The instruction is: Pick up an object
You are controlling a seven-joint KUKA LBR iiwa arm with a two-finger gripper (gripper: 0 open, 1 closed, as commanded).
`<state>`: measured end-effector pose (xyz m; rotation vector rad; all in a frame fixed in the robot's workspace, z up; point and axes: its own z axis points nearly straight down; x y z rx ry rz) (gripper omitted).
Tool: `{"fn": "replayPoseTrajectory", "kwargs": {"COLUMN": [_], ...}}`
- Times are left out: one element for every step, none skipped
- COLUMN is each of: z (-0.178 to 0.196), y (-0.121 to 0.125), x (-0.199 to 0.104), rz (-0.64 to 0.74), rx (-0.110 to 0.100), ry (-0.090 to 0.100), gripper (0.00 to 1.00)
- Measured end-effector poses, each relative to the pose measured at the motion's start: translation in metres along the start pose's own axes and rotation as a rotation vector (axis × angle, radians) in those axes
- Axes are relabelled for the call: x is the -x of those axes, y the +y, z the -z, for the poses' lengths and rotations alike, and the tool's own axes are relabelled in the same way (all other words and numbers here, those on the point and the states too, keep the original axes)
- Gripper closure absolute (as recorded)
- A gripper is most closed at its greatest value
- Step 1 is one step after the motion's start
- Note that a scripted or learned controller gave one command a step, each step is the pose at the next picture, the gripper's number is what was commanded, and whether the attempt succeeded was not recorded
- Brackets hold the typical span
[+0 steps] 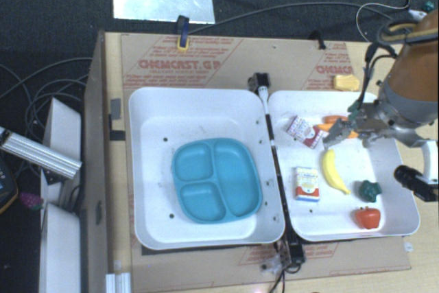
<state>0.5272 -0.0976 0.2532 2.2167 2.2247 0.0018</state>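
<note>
surface (pixel 206 55): cardboard-topped, two white bins
left bin (pixel 147 113): blue plate (pixel 217 179)
right bin (pixel 401 216): packet (pixel 300 127), box (pixel 307 184), banana (pixel 334 171), tomato (pixel 368 217), all close together
hand (pixel 341 132): low over orange item (pixel 333 120); finger spread cannot tell
risk: crowding near packet, may nudge or pinch wrong thing

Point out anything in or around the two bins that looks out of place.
One thing stands out: a yellow block lies on the bench behind the right bin, outside both bins. The banana, small box and tomato lie inside that bin; the blue plate sits flat in the left bin.
</note>
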Motion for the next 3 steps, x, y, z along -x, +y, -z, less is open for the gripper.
{"fn": "replayPoseTrajectory", "kwargs": {"z": [-0.099, -0.169, -0.158], "y": [0.042, 0.035, 0.036], "x": [0.028, 0.038, 0.038], "rz": [-0.003, -0.002, -0.001], "rx": [-0.005, -0.001, 0.001], "ry": [0.000, -0.001, 0.000], "gripper": [0.00, 0.00, 1.00]}}
